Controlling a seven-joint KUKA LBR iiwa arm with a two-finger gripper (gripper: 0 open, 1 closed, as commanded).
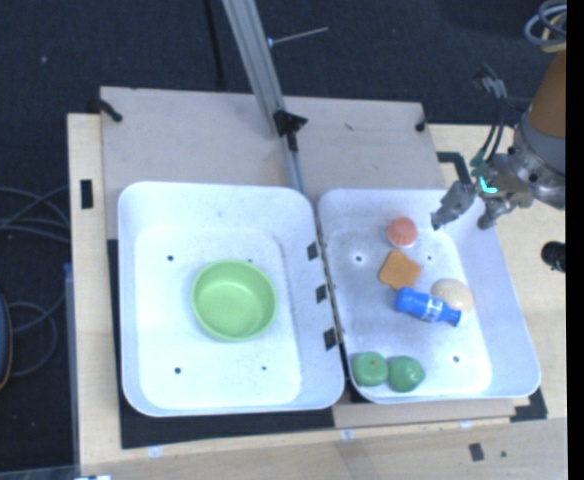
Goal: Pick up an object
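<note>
Objects to pick, among them a blue bottle (pixel 427 306), all lie in the right bin (pixel 507 363). Above its far right corner hangs the tool (pixel 464 212), spread wide, holding nothing; the grasp remains undone.

Grey arm with orange band entering from right, jaws (pixel 467 211) apparently spread, pointing down-left.

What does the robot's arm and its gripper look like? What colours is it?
The arm is grey metal with an orange band above the wrist. Thin dark cables loop along it near the top. At its end sits the gripper, grey and dark, with two slim fingers and a small teal-green light glowing on its body.
</note>
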